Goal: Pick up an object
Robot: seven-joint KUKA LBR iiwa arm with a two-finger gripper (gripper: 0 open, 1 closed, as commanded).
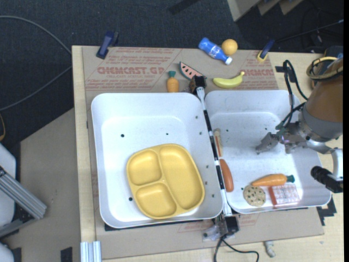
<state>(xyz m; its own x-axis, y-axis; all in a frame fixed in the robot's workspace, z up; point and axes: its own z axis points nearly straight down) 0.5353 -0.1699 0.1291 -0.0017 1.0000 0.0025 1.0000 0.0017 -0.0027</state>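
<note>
Grey pincer (271, 144) low over right bin (245, 105)

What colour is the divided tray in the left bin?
Yellow; the divided tray shows best in the camera view.

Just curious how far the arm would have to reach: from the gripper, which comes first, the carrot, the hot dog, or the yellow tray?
From the gripper, in the camera view:
1. Carrot, right bin, just below it.
2. Hot dog, at the right bin's left edge.
3. Yellow tray, in the left bin.
</note>
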